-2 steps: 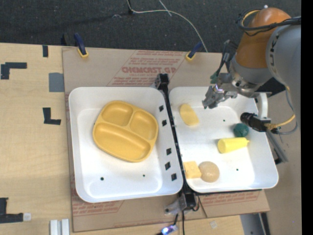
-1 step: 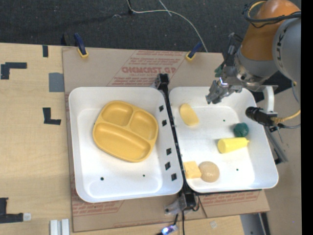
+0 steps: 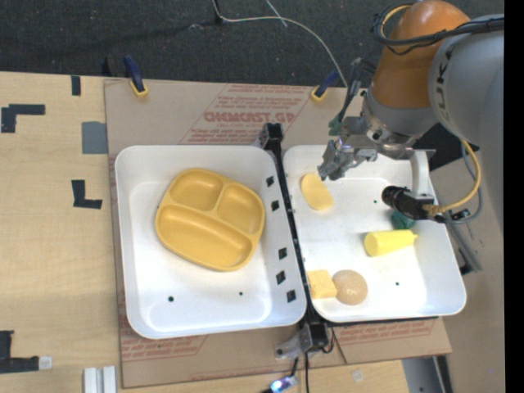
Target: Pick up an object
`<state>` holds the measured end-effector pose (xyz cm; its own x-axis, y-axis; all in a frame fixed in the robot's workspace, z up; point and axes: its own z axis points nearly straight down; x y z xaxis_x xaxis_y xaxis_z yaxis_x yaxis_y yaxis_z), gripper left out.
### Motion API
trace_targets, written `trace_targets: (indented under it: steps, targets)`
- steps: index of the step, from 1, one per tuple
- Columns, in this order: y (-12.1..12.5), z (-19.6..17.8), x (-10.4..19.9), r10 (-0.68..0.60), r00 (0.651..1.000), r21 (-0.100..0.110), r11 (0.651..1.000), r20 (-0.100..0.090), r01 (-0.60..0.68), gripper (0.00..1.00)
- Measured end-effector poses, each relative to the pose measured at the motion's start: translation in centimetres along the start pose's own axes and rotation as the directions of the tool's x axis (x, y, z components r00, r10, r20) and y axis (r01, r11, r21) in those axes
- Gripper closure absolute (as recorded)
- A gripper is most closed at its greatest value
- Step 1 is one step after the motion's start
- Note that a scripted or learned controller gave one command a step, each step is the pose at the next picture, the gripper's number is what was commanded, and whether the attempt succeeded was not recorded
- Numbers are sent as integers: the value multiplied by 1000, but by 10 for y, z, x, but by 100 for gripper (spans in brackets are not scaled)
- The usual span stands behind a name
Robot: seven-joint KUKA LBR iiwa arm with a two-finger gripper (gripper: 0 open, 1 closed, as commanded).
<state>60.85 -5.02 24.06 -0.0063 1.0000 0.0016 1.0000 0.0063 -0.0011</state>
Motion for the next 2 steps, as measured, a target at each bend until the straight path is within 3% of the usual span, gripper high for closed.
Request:
trace_targets:
  steps: [2]
  targets:
    - [-53, 1, 104, 0, 1000, 3, 1000, 0, 0, 100]
